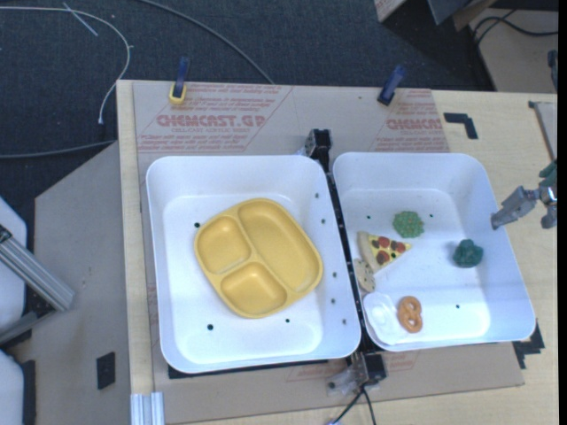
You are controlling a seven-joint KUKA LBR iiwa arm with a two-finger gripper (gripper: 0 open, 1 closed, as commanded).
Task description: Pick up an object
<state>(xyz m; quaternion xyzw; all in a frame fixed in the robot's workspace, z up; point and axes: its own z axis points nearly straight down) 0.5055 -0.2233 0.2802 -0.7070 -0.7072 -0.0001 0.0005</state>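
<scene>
In the right white plastic bin [483, 189], 4 small objects, none of them held. Nearest to the gripper: a dark green bumpy toy, like a small broccoli piece [469, 254], lying near the bin's right wall. Further left, near the middle of the bin floor, a lighter green round leafy toy [408, 224]. Just below and left of that one, a triangular toy pizza slice with red and dark toppings [382, 250], with its crust toward the wall between the 2 bins. In the front left corner of the same bin, an orange pretzel-shaped toy [409, 312], lying on a small white flat piece [381, 312].

At the right edge of the view, the grey 2-finger gripper [509, 212], above the right rim of this bin, apart from all 4 objects. Jaws: cannot tell how far open; nothing visible between them.

In the left white plastic bin [168, 193], a yellow plastic plate with 3 compartments [258, 256], lying flat in the middle. Under both bins, a light wooden bench [124, 237], with 2 blue clamps [181, 78] on its far edge.
</scene>
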